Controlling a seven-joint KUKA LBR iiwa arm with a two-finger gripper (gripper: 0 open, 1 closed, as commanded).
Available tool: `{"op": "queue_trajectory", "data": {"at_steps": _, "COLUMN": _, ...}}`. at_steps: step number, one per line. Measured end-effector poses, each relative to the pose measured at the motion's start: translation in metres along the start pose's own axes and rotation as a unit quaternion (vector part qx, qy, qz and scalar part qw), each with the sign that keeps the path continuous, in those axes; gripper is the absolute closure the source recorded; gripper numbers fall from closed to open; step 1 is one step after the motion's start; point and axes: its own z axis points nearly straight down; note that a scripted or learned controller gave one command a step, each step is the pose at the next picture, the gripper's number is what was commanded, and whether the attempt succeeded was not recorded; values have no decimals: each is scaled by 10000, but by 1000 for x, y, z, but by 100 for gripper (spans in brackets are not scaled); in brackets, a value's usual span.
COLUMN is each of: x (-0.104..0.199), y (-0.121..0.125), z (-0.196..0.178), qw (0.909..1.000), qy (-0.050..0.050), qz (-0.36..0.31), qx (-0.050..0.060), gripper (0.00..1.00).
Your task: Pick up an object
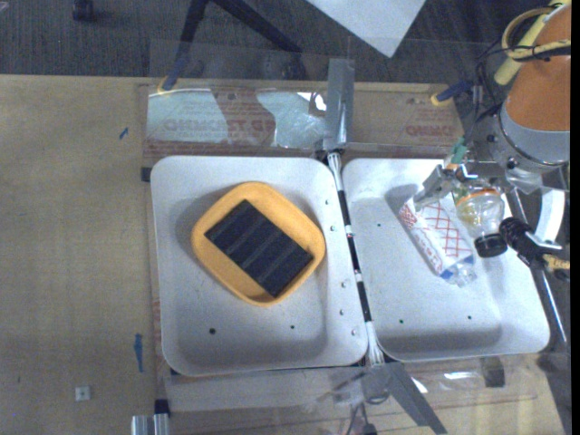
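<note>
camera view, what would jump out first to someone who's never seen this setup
The yellow dish with a dark ribbed insert sits tilted in the middle of the left bin. In the right bin, a packet with a red lattice print lies slanted near the far side. The hand hangs just above the packet's far end, below the arm's orange band.

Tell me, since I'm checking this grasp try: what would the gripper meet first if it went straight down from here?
Probably the red-and-white patterned packet lying in the right bin; the gripper sits over the packet's upper end. Height above it is unclear from this slanted view.
</note>
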Motion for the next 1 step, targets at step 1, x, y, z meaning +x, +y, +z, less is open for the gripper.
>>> {"op": "queue_trajectory", "data": {"at_steps": 1, "x": -27, "y": 65, "z": 112, "qw": 9999, "qy": -6, "qz": -159, "qx": -14, "gripper": 0}}
